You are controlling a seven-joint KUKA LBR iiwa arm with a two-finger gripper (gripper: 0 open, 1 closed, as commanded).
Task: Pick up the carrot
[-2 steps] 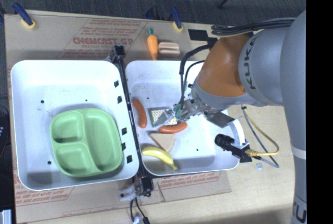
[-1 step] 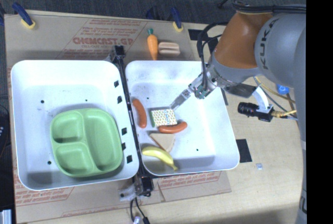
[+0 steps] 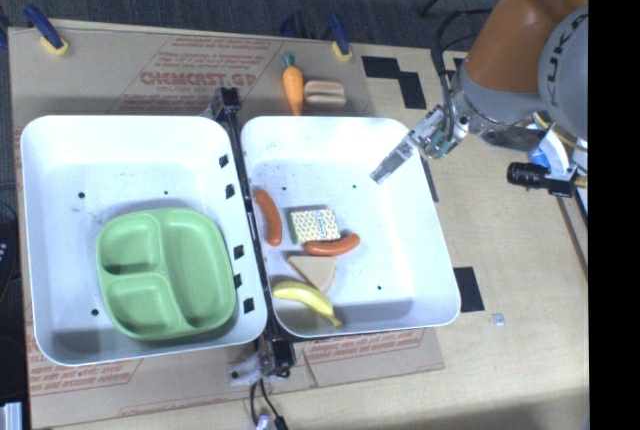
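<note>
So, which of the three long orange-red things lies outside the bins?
The carrot, with its green top, on the cardboard behind the right bin; both sausages lie inside it.

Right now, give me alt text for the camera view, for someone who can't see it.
A carrot lies on the bench behind two white bins, beside a small sandwich, while the robot's gripper hovers over the right bin's far corner. That bin holds toy foods; the left holds a green tray.

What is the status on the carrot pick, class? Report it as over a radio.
Gripper above the right bin's upper right part, nothing between fingers. Carrot on the bench behind the bins, beside a hot dog bun. Bin rim between them.
</note>
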